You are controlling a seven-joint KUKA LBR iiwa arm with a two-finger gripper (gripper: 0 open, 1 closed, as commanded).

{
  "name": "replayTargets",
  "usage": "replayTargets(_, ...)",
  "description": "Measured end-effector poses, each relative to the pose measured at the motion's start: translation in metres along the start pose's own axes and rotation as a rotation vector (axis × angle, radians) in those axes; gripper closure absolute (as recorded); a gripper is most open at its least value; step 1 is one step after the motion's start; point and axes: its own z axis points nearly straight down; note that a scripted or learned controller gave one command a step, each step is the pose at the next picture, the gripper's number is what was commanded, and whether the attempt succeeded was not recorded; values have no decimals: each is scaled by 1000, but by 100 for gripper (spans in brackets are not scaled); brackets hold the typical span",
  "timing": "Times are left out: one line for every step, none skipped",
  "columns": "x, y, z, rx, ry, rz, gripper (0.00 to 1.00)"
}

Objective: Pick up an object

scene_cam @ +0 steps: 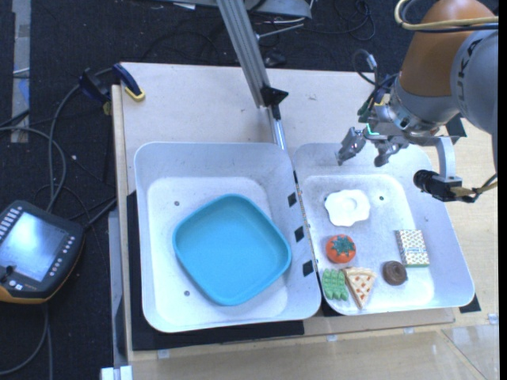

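Your gripper (365,150) hangs open and empty over the right bin's (451,248) far rim. Nearest target: fried egg (347,207), just below and slightly left.

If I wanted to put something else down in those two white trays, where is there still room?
Right bin: bare floor between the fried egg and the cracker, and along its far edge under the gripper. Its near edge is crowded: tomato, pea pods, pizza slice, cookie. Left bin: the blue plate leaves a rim of floor.
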Motion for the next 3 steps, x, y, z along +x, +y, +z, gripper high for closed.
replayTargets(0,0,0,0,0,0,0)
replayTargets(-3,8,52,4,0,0,0)
replayTargets(-9,12,113,5,1,0,0)
